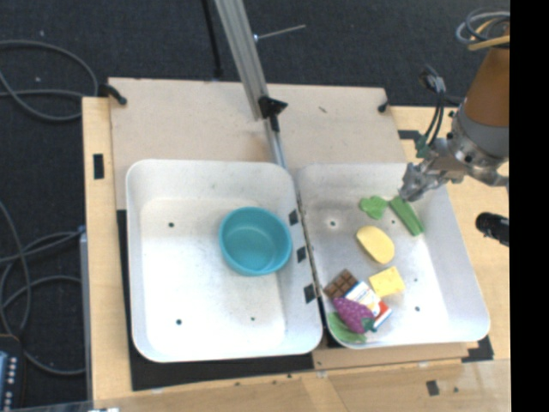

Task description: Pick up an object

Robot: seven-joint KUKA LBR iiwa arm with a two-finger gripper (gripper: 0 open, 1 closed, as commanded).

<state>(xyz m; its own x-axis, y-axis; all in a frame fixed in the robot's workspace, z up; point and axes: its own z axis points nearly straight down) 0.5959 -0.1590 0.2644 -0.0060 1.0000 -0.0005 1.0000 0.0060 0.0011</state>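
Nearest you, in the near left corner of the right bin (457, 264), sits a small heap of toy items. A purple grape bunch (351, 313) lies on top of it, and a brown chocolate bar (341, 281) touches the bunch on its far side. A yellow block (387, 281) is just beside these, toward the bin's middle. A small white packet with red and blue on it (371, 302) is wedged between the grapes and the block. A green-edged piece (341, 336) peeks out under the heap against the near wall.

Further in, near the middle of that bin, you have a pale yellow oval piece (376, 244) lying alone, apart from the heap. Beyond it, toward the far right corner, a green stick (408, 216) lies at a slant, with a small green lump (373, 205) just beside it on the left.

Your gripper (415, 185) is low over the far end of the green stick, close to or touching it. From this angle you cannot tell whether it is spread or pressed together, nor whether it grips anything. The grey arm with its orange band (489, 93) comes in over the right bin's far right corner.

In the left bin (141, 230), a teal bowl (255, 240) stands upright near the right wall. A slanted aluminium post (241, 45) rises from the bench (171, 118) behind the gap between the two bins.
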